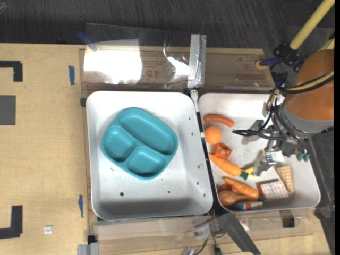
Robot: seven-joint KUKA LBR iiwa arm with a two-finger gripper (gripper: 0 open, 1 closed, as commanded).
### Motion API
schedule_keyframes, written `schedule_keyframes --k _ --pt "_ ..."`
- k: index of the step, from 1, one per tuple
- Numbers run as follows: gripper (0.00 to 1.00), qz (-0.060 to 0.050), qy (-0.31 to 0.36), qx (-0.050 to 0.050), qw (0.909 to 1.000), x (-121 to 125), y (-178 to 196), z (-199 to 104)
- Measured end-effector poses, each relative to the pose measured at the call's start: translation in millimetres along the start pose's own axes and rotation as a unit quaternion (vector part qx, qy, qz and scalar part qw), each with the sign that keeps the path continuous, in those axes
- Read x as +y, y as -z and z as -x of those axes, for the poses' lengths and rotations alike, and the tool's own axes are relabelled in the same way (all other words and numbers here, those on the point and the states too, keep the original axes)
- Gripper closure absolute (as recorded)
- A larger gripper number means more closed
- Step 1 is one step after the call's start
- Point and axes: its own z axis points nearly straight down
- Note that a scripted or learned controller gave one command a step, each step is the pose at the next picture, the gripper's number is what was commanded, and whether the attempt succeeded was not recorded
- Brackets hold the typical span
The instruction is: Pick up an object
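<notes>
Dark grey carpet surrounds a tan cardboard-topped bench (42, 142) that carries 2 shallow white bins side by side, with clear plastic sheeting (138, 62) taped up behind them.

At the right bin (311, 195), the grey arm with its orange band (316, 84) reaches in from the right, and its metal two-finger gripper (264, 163) hangs low over the bin's middle, cables looped around the wrist. How far the claw is parted cannot be told from this slanted view, and nothing can be seen between its tips.

Just beside the gripper, to its left, lies a long orange plastic carrot with a green end (228, 166). Near its lower right sit a tan waffle-patterned wafer (286, 177) and a small pink-and-white printed packet (272, 189), touching or nearly so. Farther left, a red chunky toy piece (223, 150) rests just above the carrot, with a round orange ball-shaped fruit (213, 135) beyond it and an orange-red sausage-shaped toy (219, 120) near the bin's upper left corner. Along the lower edge lie a second orange carrot (241, 187) and a brownish pear-like toy (229, 197), pressed together.

In the left bin (106, 201), well apart from the arm, sits 1 teal plastic plate with 3 compartments (139, 142).
</notes>
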Motion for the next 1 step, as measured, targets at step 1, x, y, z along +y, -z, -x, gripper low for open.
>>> schedule_keyframes --k 1 --pt "0.0 0.0 -0.094 -0.002 0.9955 6.7 -88.6 -22.1"
